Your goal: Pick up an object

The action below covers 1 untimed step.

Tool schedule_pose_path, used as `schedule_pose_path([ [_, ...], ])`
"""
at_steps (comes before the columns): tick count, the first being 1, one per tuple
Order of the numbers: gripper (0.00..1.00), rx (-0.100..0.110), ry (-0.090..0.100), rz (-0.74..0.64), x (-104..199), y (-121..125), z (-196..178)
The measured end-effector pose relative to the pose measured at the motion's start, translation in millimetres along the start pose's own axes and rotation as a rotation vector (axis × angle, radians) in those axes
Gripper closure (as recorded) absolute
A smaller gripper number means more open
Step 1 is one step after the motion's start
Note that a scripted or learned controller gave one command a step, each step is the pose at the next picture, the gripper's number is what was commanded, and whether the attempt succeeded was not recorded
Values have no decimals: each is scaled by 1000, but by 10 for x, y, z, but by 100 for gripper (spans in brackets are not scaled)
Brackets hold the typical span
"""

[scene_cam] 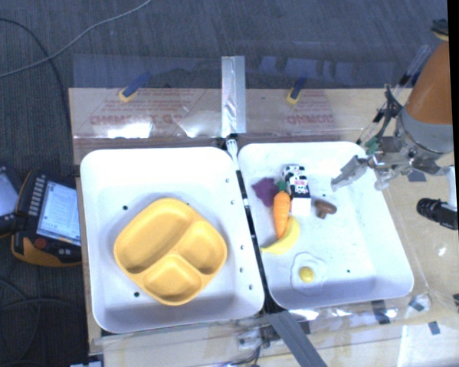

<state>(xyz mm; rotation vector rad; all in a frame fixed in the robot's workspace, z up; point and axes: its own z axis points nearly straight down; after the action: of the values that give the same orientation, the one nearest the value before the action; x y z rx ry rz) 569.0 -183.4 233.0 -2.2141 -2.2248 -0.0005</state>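
In the right bin (387, 263) lies a cluster of toy food. A black-and-white milk carton (295, 181) stands beside a purple piece (264, 189). Below them are an orange carrot (282, 211) and a yellow banana (282, 239). A brown mushroom (325, 208) sits to their right, and a fried egg (305, 273) lies nearer the front. My gripper (360, 180) hangs over the bin's upper right corner, right of the mushroom and apart from every object. It is open with nothing between its fingers.
The left bin (99, 186) bears a yellow divided plate (170, 249). A ridge where the two bin walls meet (247, 224) separates them. A teach pendant (43, 219) lies on the floor to the left. The arm's orange band (433, 84) is at the right edge.
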Motion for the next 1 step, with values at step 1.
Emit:
schedule_pose_path([
  [1, 0, -19, -7, -153, 505, 535, 1115],
])
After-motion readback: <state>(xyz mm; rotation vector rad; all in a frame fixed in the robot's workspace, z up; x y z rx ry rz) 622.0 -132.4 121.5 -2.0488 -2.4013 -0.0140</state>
